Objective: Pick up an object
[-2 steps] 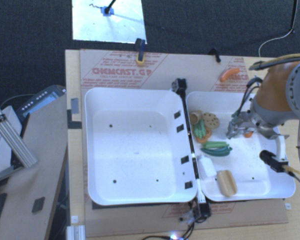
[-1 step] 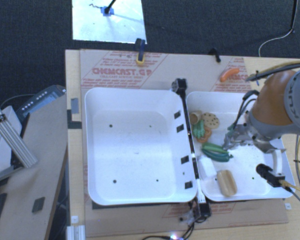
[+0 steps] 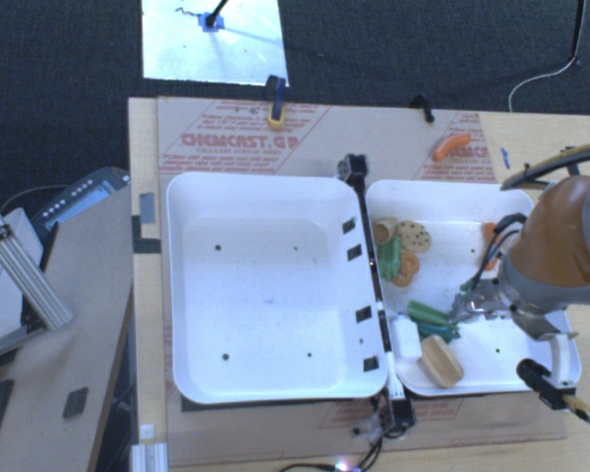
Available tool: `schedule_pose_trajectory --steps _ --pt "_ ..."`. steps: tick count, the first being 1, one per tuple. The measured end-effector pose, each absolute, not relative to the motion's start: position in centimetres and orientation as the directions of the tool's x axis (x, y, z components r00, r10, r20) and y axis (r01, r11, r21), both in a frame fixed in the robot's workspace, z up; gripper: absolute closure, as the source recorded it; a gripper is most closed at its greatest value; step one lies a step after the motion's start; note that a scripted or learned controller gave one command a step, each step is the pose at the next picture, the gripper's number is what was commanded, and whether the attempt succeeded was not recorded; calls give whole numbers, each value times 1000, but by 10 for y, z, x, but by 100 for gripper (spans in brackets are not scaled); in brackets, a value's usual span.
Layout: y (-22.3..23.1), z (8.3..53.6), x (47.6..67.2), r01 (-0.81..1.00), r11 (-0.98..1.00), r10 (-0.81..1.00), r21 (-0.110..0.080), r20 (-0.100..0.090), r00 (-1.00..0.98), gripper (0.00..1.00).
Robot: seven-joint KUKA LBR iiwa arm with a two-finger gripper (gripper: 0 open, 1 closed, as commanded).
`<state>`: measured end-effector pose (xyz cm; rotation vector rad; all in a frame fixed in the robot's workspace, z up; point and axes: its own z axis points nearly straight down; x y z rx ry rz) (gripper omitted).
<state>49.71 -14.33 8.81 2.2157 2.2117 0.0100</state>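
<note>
Left bin (image 3: 265, 293) lying bare. Arm leaning low into the right bin (image 3: 452, 200), gripper (image 3: 465, 308) dipping at the end of a green piece (image 3: 431, 315) beside a tan block (image 3: 441, 361). Whether the jaws are gripping, I cannot tell. Nothing is hanging clear, so the lift is looking undone. Bin walls are crowding in close; open room is lying upward.

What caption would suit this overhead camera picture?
Robot gripper reaching down beside a green toy in the right bin.
</note>
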Motion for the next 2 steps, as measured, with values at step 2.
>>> schedule_pose_trajectory --steps 2 --pt "-83 85 565 1000 7 1000 8 -2 -7 100"
